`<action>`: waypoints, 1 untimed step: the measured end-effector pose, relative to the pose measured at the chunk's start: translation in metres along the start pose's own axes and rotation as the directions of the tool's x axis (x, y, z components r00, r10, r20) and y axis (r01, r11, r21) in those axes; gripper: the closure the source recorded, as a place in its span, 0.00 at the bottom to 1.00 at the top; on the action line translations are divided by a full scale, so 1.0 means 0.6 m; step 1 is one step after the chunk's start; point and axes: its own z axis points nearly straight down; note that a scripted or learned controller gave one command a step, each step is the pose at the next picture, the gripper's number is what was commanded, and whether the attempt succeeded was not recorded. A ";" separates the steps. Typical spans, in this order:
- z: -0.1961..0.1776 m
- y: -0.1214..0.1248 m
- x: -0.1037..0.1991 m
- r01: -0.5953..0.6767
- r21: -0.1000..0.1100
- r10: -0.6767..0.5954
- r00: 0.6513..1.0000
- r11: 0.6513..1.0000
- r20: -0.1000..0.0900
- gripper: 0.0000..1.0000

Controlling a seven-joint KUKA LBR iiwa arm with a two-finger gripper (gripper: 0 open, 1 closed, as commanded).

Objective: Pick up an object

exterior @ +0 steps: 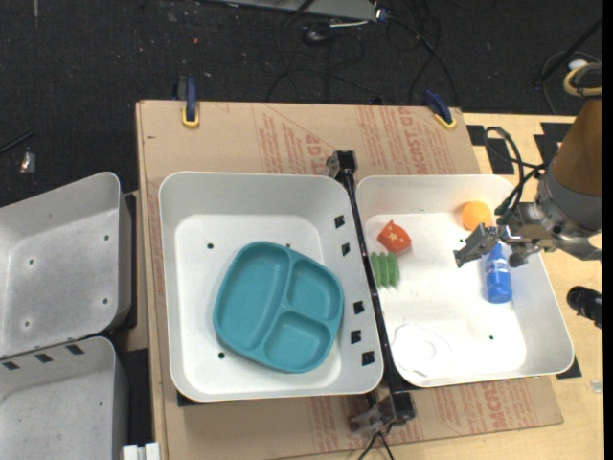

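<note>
Landmark: right bin (546, 353), shallow, white, smooth w/ rounded corners. Nearest inside it, a flat white round lid (421, 345). Further back, blue plastic bottle (498, 278) lying under the end effector (487, 245); grip state can't tell. Green ridged piece (385, 269) at bin's left wall, red chunk (394, 237) behind it, orange ball (475, 215) at back. Left of bin: teal compartment plate (278, 306). Tabletop (287, 132) is brown cardboard, w/ dark speckled floor (86, 56) beyond.

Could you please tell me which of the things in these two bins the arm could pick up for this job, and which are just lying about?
Candidates to pick, right bin:
blue bottle, beside the gripper
orange ball
red item
green item
white lid

Lying about:
teal divided plate, left bin
clamps
</note>
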 end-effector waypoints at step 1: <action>0.074 -0.008 -0.002 -0.001 0.001 0.001 1.000 1.000 0.000 0.00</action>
